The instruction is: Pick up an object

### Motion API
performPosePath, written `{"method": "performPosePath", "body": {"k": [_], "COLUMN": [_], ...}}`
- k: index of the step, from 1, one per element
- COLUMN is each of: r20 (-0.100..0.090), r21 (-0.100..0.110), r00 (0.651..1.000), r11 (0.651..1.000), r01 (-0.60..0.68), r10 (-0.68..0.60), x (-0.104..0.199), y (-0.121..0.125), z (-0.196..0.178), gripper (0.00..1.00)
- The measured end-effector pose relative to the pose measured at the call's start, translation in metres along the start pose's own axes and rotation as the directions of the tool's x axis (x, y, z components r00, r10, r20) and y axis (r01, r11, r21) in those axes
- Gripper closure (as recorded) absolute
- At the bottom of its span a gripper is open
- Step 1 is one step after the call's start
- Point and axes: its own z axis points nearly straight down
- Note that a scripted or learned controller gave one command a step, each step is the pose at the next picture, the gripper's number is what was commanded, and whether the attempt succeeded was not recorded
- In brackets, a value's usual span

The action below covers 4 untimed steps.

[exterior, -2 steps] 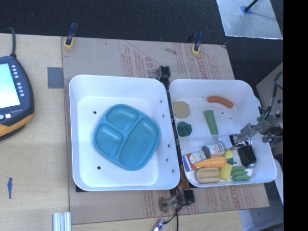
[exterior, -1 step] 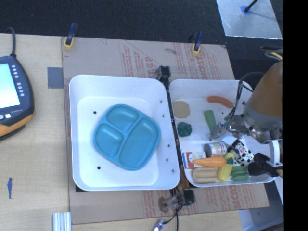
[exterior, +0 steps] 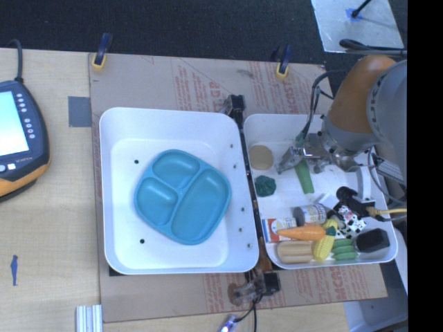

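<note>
My gripper (exterior: 305, 159) hangs over the upper part of the right bin (exterior: 271, 124), below the grey arm with its orange band (exterior: 360, 88). Its fingers (exterior: 286, 163) look spread apart, so it is open. A green stick (exterior: 305, 178) lies under it, its upper end between the fingers, not lifted. Close by on the left are a tan round disc (exterior: 261, 156) and a dark green lump (exterior: 265, 185). Along the bin's front edge lie a carrot (exterior: 302, 233), a yellow corn cob (exterior: 324, 245), a bun (exterior: 293, 253), a small bottle (exterior: 309, 214) and a black-and-white toy (exterior: 350, 220).
A blue divided plate (exterior: 183, 196) lies in the left bin (exterior: 111, 144). A black block (exterior: 372, 241) sits in the right bin's front right corner. An orange-edged tablet (exterior: 17, 133) rests on the bench at far left. Clamps (exterior: 101, 52) hold the cardboard at the back.
</note>
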Motion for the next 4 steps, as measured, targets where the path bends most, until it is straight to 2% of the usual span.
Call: {"method": "performPosePath", "body": {"k": [1,2,3,4], "r20": [0.000,-0.001,0.000,0.000], "r21": [-0.001,-0.001,0.000,0.000], "r00": [1.000,1.000,1.000,1.000], "r11": [1.000,1.000,1.000,1.000], "r01": [-0.004,-0.002,-0.004,-0.002], "r10": [0.004,0.002,0.004,0.002], "x": [-0.036,-0.009,-0.046,-0.023], "y": [0.021,0.050,0.013,0.049], "z": [0.000,-0.001,-0.042,0.001], "gripper": [0.00,0.00,0.00,0.00]}}
